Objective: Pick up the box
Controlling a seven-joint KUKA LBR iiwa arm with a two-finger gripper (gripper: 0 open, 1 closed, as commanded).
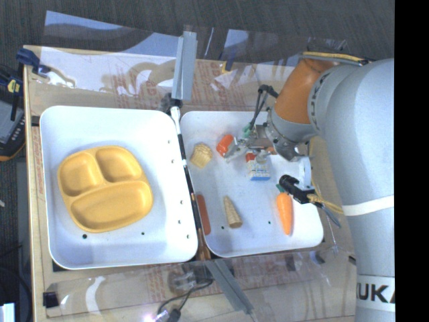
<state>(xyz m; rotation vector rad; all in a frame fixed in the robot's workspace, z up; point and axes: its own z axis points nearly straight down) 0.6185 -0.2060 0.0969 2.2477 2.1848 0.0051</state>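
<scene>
The box (259, 171) is small, white and blue with a red top, and lies in the right bin (305, 237) near its middle. My gripper (242, 146) hangs low over the bin, just above and to the left of the box, close to its red end. From this angle I cannot tell whether it touches the box. The grey arm with its orange band (298, 96) comes in from the right and hides the bin's far right corner.
The right bin also holds a red-orange piece (224, 143) beside the gripper, a pale yellow lump (201, 155), a tan cone (232, 212), a carrot (285, 213) and a brown sausage (202, 215) by the left wall. A yellow divided plate (104, 186) lies in the left bin (53, 123).
</scene>
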